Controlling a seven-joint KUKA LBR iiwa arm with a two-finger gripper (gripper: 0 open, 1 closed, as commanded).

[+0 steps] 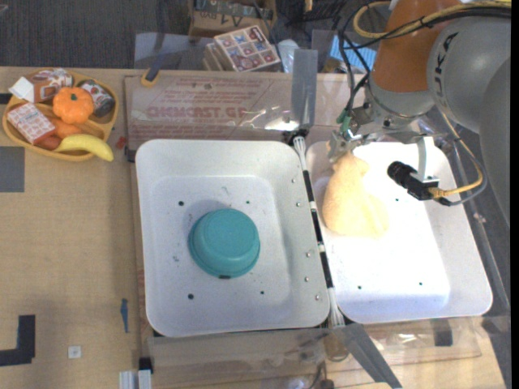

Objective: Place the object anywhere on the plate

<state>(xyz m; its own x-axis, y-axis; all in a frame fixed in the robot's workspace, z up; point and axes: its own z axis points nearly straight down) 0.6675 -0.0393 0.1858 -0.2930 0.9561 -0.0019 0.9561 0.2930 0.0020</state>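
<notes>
While plate fills left bin — bread right bin.

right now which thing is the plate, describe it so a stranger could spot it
Look at the two white bins side by side and take the left bin. Near its middle sits the plate, a round teal dish turned upside down. It is the sole coloured item there; the right bin's pale tan lump looks nothing like it.
</notes>
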